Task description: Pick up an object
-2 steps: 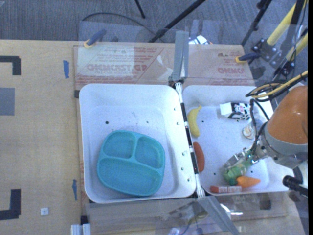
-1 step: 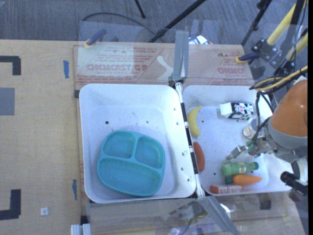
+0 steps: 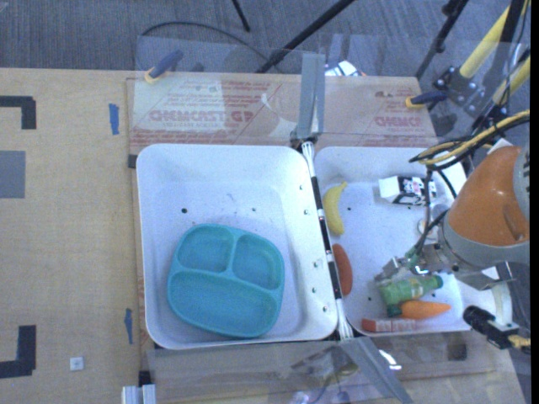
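The right bin (image 3: pixel 370 225) holds a yellow banana (image 3: pixel 335 206), a red sausage (image 3: pixel 342 268), a green bottle (image 3: pixel 410 289), an orange carrot (image 3: pixel 425 310), a thin red-and-white stick (image 3: pixel 389 326) along the front wall and a small white box (image 3: pixel 402 188) at the back. My gripper (image 3: pixel 404 267) hangs low over the bin's front right part, directly above and touching or nearly touching the green bottle's upper side. The grey arm with its orange band (image 3: pixel 493 200) covers the bin's right edge.
The left bin (image 3: pixel 219 175) holds a teal divided plate (image 3: pixel 226 279) in its front half. A grey divider bar (image 3: pixel 310 108) stands behind the gap between the bins. Yellow and black cables (image 3: pixel 472 141) run at the right.
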Controlling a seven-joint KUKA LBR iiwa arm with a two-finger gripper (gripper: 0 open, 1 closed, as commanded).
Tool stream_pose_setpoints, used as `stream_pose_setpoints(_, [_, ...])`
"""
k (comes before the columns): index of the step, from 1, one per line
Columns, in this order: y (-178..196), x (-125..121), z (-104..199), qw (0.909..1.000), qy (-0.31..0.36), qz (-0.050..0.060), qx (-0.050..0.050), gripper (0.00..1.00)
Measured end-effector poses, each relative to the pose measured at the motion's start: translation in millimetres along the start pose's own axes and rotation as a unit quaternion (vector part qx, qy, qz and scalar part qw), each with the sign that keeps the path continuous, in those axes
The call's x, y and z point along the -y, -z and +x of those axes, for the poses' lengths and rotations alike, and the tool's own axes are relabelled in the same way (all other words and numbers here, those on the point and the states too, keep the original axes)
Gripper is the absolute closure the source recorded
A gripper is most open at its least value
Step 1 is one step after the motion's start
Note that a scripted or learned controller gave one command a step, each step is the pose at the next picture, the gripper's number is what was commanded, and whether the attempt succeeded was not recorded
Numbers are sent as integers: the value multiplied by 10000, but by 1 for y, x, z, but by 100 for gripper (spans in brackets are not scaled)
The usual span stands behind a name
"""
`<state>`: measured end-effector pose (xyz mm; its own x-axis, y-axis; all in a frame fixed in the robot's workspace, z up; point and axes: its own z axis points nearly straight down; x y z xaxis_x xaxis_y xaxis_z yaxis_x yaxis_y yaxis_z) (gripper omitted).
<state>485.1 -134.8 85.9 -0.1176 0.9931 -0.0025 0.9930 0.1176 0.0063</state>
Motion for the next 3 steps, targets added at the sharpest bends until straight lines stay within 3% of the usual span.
stream_pose_setpoints(1, [8, -1, -1, 10000, -14, -2, -5, 100])
stream_pose_setpoints(2, [7, -1, -1, 10000, -13, -1, -5, 0])
stream_pose_setpoints(3, [0, 2, 2, 10000, 64, 3, -4, 0])
